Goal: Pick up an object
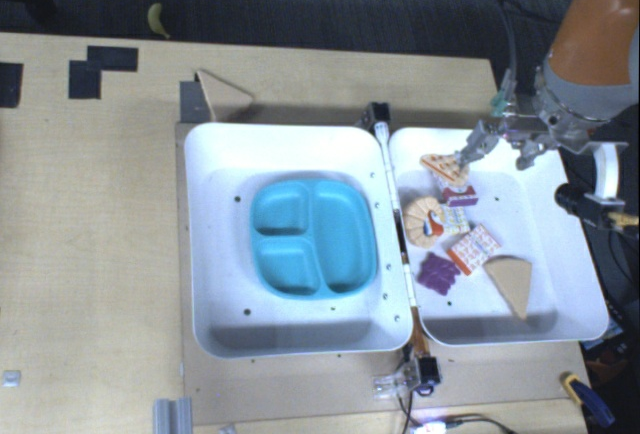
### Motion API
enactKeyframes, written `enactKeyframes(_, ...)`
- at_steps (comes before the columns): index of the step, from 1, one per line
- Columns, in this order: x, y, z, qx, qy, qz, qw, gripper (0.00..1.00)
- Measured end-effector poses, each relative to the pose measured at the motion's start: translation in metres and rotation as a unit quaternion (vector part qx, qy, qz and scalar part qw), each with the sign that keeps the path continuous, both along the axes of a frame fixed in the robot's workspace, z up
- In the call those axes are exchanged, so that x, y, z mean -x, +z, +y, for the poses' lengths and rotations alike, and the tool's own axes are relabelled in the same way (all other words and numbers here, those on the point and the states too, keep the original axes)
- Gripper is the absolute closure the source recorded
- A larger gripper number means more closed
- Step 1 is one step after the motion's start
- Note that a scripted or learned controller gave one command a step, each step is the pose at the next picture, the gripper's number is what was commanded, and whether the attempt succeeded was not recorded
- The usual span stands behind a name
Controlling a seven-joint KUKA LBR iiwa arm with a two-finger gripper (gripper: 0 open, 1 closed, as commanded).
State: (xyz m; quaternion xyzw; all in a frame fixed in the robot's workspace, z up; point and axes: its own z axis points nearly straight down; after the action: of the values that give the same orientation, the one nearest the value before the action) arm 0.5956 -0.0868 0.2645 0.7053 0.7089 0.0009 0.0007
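Beige desk (90,252) carrying two white bins: left bin (215,322) holds a blue divided tray (312,237); right bin (570,262) holds clustered small objects (455,232) near its left wall. Hand (497,144), fingers spread and pinching nothing, hovers above that bin's far edge.

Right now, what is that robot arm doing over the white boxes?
The robot arm's gripper hangs over the far end of the right bin, right by a small slice-shaped toy. It hasn't lifted anything yet. More little toys lie below it: a round one, a purple one and a tan wedge. The left bin holds a blue tray.
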Motion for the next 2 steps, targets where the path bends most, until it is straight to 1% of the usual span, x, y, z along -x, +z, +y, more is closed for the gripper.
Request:
enactKeyframes(1,0.099,-0.135,-0.032,-0.0003,-0.002,0.002,1.0000,0.00)
enactKeyframes(2,0.097,-0.124,-0.031,-0.0002,-0.001,-0.001,1.0000,1.00)
